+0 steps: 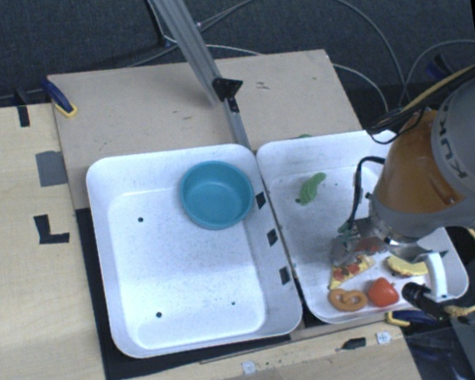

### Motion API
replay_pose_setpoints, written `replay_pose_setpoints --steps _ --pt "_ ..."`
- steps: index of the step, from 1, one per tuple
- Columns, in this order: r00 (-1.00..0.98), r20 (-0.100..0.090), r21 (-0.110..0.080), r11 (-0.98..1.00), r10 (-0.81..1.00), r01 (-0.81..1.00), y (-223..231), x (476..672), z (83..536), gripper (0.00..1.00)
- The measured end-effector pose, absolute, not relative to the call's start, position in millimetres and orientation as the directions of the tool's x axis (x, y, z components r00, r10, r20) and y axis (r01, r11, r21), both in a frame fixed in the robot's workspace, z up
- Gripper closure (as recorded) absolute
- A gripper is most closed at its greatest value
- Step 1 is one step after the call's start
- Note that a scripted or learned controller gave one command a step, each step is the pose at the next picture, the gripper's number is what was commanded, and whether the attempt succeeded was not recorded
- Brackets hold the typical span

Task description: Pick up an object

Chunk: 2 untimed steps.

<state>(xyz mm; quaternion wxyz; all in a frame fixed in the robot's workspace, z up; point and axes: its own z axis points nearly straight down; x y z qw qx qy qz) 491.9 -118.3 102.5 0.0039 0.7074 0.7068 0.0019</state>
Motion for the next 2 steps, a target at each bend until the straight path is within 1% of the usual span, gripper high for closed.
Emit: replay_pose_setpoints --steps 1,2 --pt "0.000 0.000 0.000 0.000 1.000 1.000 -113.9 490.1 143.7 1.00" --pt "-0.001 0.000 0.004 0.001 1.000 1.000 -105.2 494.9 197.8 1.00"
